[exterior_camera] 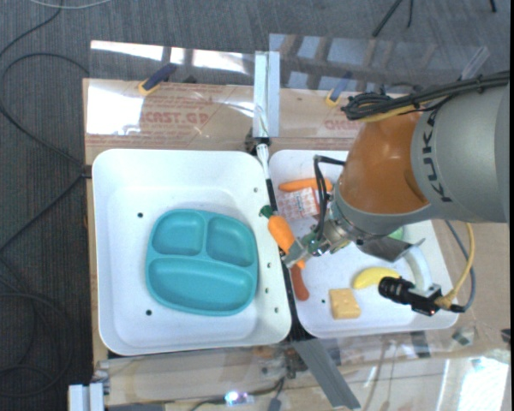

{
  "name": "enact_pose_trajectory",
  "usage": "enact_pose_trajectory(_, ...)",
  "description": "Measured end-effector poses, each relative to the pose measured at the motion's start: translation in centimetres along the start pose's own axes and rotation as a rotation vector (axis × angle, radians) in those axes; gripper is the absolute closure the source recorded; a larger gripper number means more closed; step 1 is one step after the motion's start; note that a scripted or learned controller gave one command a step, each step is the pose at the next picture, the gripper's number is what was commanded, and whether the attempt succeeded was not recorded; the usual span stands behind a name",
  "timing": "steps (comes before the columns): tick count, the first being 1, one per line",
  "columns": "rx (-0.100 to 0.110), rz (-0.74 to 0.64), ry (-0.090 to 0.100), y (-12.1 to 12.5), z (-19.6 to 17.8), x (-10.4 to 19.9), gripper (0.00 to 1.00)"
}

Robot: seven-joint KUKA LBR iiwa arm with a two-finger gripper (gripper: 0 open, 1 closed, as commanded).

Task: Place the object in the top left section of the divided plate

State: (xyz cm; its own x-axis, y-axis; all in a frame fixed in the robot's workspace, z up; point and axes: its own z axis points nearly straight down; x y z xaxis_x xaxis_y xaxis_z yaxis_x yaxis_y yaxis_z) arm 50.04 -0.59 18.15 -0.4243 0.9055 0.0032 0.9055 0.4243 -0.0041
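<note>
The left bin holds a teal divided plate; all three sections are bare. The right bin holds a yellow banana, a cracker-like square, a packet and an orange stick. The gripper sits at the divider between bins — an orange carrot lies at its fingertips, grip state unclear. The plate's top left section has clear overhead access.

Arm bent low, gripper seemingly closed on something
</note>
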Motion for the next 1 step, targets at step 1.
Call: enact_pose_trajectory(1, 0.001, -0.163, -0.003, 7.39, 0.00, 5.72, 1.00)
